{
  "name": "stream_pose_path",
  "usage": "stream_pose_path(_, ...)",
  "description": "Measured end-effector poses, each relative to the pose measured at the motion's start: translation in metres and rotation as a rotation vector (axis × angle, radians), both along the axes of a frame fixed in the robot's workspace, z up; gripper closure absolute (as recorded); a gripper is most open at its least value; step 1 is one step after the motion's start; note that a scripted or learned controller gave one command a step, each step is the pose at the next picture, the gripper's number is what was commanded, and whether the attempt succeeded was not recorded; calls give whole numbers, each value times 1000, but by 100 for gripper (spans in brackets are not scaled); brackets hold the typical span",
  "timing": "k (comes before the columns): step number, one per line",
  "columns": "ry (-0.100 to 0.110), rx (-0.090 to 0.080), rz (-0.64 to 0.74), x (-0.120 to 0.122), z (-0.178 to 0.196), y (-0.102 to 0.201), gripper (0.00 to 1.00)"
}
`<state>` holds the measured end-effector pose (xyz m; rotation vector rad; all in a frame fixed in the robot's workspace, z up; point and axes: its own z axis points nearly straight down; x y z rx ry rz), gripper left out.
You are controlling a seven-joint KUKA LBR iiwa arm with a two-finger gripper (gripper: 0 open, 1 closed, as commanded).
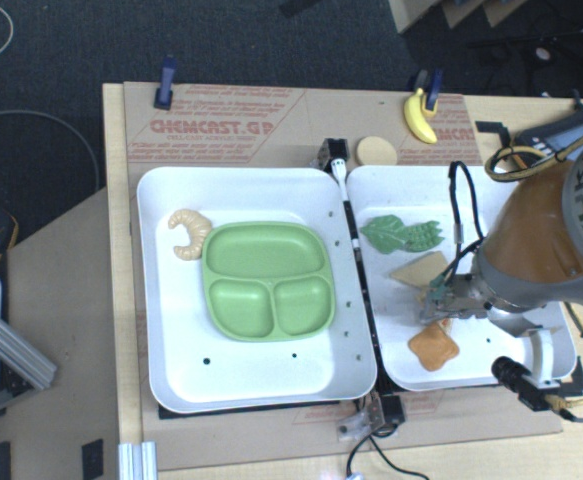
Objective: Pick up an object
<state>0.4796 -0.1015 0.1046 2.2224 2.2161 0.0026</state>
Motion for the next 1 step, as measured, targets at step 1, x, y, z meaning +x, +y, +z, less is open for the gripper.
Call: stream_pose_path(1, -1, -1, -1, 0, 10, 0, 100)
